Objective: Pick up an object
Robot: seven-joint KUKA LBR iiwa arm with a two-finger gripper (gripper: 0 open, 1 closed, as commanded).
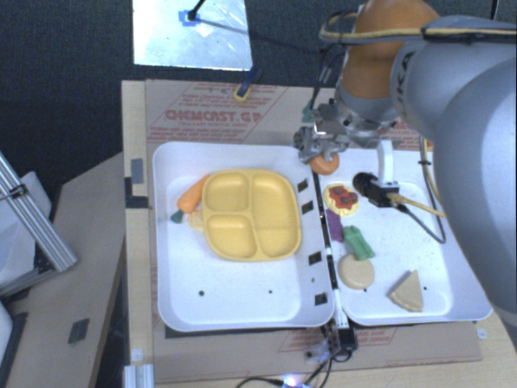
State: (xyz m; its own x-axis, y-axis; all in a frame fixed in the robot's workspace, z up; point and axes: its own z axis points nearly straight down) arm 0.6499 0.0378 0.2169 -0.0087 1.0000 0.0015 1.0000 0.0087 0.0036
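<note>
**Fingers low over the orange piece, lift not yet shown**

The thing I judge to be the target is the small orange round piece [325, 165] at the far left corner of the right bin [452, 293]. It lies directly under the fingers [317, 148], touching or nearly touching them from below. I cannot tell whether they are spread or closed on it; the wrist hardware hides their tips, so I claim no grasp. By my reading the approach is made, while the grip and the lift are left.

Just toward the camera from the fingers lies a round yellow piece with red spots [342, 200], then a purple strip [334, 225] and a green block [357, 242], then a pale round disc [356, 272] and a tan wedge [407, 291] nearest the front rim. To the right of the fingers a black cable fitting [373, 189] hangs off the arm.

Left of the fingers, across the divider, the left bin [182, 301] carries a yellow divided plate [246, 214], with a toy carrot [191, 195] against its far edge.

Beyond the fingers, the cardboard sheet [214, 111] under the bins carries red print that I read as "CHEMCAST", followed by letters I cannot settle. Farther still lies a shiny square panel [191, 21]. No other writing is legible.
</note>
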